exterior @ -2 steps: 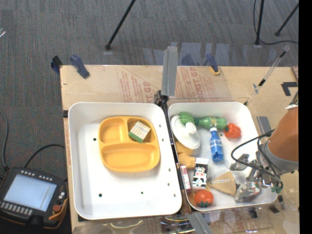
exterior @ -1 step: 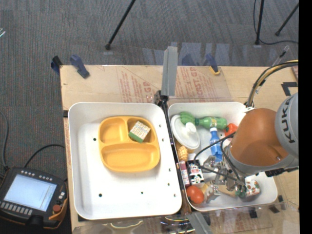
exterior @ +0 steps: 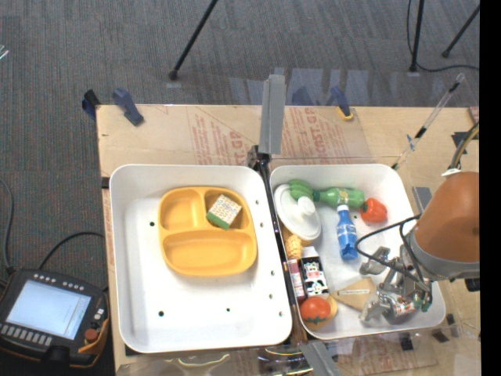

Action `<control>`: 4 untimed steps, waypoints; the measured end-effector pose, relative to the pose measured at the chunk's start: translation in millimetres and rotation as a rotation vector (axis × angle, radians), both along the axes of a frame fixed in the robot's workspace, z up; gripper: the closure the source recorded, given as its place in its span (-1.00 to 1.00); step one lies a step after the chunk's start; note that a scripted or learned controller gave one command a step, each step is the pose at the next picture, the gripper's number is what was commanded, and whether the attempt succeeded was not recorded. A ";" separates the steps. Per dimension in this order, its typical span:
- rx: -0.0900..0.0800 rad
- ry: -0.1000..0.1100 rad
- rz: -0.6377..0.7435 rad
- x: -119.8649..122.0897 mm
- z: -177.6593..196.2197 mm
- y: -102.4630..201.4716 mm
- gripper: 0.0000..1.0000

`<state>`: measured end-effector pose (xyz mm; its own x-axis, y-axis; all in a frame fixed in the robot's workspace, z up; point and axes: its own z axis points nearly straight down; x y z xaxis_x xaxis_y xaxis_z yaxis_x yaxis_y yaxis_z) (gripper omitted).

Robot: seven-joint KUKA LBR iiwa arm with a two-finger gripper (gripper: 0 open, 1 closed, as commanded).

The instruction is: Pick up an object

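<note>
My gripper [exterior: 394, 298] is low in the near right corner of the right bin [exterior: 391, 175], under the arm's orange band [exterior: 452, 214]. Just left of it lies a tan wedge [exterior: 355, 295]. A blue bottle [exterior: 346, 230] lies farther back, to the gripper's upper left. A red tomato [exterior: 315, 309] sits at the bin's front edge. Another red fruit [exterior: 374, 209] and a green bottle [exterior: 329, 195] lie near the back wall. A white round lid [exterior: 298, 212] rests at the back left, with a small printed box [exterior: 311, 275] in front of it.
The left bin [exterior: 133, 288] holds a yellow divided plate [exterior: 205, 249] with a small patterned block [exterior: 224, 210] in its back right compartment. A grey upright post [exterior: 272, 120] stands behind the two bins. A tablet controller [exterior: 47, 310] lies at the lower left, off the bench.
</note>
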<state>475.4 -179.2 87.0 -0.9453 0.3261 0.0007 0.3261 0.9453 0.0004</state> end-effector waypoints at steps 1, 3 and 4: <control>0.001 -0.004 0.197 135.6 1.4 12.7 -1.00; 0.001 -0.002 0.067 101.5 0.6 10.8 -1.00; 0.002 0.001 0.079 55.5 -0.2 40.2 -1.00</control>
